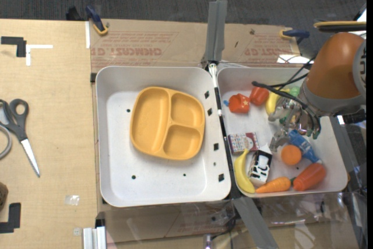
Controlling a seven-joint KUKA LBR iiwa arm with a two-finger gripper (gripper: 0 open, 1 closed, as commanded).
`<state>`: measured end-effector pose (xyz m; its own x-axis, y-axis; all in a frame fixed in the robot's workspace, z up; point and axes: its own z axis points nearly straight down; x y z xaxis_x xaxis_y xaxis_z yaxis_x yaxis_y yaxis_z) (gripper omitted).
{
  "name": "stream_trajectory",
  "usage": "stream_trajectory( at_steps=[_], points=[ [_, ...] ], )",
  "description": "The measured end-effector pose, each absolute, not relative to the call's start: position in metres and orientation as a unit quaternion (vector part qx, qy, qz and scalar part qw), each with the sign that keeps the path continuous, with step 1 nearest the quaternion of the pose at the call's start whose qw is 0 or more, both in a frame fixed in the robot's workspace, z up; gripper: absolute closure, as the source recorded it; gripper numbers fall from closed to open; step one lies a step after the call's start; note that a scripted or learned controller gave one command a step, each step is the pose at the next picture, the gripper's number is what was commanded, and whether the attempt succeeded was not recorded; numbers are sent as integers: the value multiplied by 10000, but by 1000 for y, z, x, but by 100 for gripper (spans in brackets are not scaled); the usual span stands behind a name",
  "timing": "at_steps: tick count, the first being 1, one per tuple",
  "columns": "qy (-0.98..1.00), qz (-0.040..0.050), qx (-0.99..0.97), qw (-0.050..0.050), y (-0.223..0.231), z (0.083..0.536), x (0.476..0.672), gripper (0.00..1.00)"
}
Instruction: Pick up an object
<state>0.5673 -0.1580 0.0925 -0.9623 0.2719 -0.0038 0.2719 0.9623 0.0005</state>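
Observation:
My gripper hangs low over the middle of the right bin, under the arm's orange band. Directly beneath and beside it lie a blue object and an orange ball. A yellow piece lies just to its left, and a green piece peeks out behind it. Around them sit a red pepper, a red piece, a small labelled box, a banana, a black-and-white pack, a carrot and a red-orange vegetable.
The left bin holds a yellow divided plate. Scissors lie on the bench at far left. A grey bar rises behind the wall between the bins. Cables run from the wrist over the right bin's back.

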Motion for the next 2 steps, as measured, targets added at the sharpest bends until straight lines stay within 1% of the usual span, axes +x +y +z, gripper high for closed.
stream_trajectory(
  at_steps=[1,2],
  points=[
    [9803,-3,1975,34,-150,94,635,0],
    [9846,-4,1750,16,-178,93,595,0]
  ],
)
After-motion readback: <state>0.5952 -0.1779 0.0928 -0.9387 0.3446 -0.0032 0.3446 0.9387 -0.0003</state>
